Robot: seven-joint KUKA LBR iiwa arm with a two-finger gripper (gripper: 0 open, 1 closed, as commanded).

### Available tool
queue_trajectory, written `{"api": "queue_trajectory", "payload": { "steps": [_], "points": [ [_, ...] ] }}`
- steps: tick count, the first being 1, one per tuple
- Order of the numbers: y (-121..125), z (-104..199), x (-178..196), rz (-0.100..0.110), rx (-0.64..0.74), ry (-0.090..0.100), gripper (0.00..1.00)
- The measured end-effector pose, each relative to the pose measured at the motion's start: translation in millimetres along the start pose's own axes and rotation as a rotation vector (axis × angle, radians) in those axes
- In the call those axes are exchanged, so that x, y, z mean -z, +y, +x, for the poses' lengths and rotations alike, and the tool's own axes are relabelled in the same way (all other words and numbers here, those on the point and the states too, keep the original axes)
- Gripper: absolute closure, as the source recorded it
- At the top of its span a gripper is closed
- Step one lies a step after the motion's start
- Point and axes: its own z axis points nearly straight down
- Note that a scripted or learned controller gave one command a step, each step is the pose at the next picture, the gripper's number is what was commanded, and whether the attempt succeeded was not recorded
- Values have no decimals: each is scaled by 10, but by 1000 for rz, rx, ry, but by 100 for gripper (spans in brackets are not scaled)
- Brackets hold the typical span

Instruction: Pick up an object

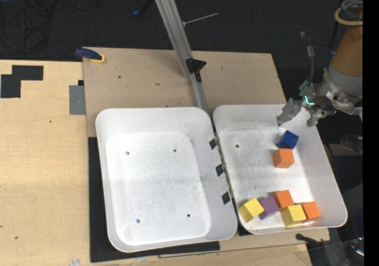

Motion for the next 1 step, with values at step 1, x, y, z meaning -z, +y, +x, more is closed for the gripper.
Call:
{"api": "queue_trajectory", "payload": {
  "steps": [1],
  "points": [
    [9,2,27,-4,2,-1,0]
  ]
}}
